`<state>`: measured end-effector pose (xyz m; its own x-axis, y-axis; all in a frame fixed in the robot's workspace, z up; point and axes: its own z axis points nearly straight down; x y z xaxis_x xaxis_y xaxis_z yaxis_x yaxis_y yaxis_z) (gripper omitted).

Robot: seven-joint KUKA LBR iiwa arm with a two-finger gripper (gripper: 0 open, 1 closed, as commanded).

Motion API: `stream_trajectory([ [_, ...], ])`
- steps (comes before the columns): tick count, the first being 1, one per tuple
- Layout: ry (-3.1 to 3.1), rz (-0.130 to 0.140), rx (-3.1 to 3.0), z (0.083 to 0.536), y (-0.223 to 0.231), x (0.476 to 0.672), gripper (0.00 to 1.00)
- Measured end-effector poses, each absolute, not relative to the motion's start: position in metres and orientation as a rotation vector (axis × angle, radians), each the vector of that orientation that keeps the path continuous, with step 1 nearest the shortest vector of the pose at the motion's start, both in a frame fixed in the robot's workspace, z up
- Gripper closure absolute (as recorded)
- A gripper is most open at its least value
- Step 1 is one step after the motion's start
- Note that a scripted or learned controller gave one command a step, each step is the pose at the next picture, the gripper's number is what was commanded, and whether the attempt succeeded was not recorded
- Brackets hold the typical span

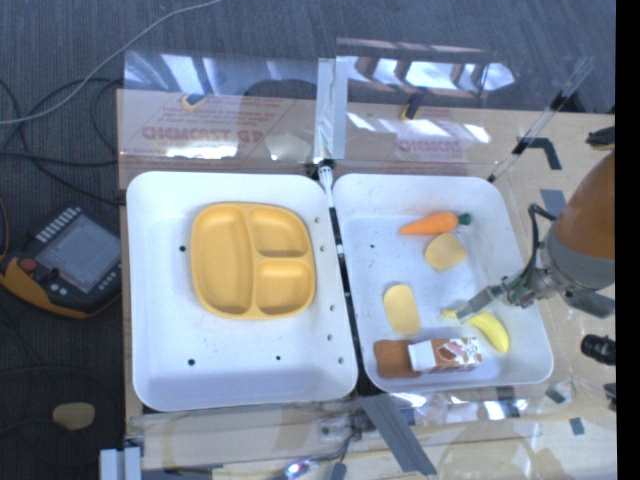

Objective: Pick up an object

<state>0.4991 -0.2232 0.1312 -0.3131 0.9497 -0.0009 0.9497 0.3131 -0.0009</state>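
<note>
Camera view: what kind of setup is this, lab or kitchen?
Most likely a robotics lab pick-and-place cell, not a kitchen: a grey arm reaches over two white bins, toy food like a carrot lies inside, and a teach pendant sits on the carpet.

Pincer [478,304] low over banana [490,331], right bin [520,258]; contact unclear.

A yellow divided tray [252,259] lies in the left bin [150,368]; a handheld controller [62,262] rests on the floor.
</note>
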Motion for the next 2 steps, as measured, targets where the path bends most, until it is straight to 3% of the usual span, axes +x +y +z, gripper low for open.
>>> stream_trajectory([
  [1,2.550,0.023,1.829,0.092,-0.214,0.492,0.00],
  [2,2.534,0.018,1.822,0.102,-0.217,0.494,1.00],
])
